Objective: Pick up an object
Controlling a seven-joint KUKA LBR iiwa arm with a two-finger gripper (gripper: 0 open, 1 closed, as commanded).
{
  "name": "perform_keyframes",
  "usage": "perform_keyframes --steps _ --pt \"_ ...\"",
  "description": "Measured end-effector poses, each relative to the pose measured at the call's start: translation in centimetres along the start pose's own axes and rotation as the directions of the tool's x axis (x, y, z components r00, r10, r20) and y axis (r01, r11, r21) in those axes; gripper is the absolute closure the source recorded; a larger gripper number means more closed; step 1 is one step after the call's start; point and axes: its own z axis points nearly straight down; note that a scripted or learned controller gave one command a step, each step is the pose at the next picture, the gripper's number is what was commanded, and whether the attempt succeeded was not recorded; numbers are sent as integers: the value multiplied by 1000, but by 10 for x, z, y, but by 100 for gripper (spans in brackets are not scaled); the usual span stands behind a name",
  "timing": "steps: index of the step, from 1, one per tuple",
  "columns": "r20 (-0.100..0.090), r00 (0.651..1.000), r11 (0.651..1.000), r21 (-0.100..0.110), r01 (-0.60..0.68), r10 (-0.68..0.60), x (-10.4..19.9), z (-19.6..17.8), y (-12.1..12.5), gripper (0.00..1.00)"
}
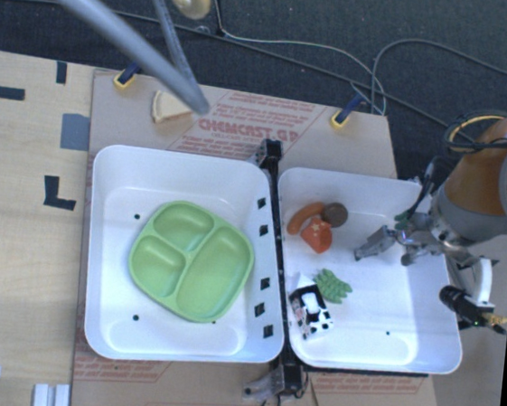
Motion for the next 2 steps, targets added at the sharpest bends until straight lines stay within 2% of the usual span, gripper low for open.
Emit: perform_keyframes --steps 1,2 --pt "3 1000 1000 -8 1 -1 0 50 1 0" --pt "4 1000 1000 -12 1 -1 0 36 2 100"
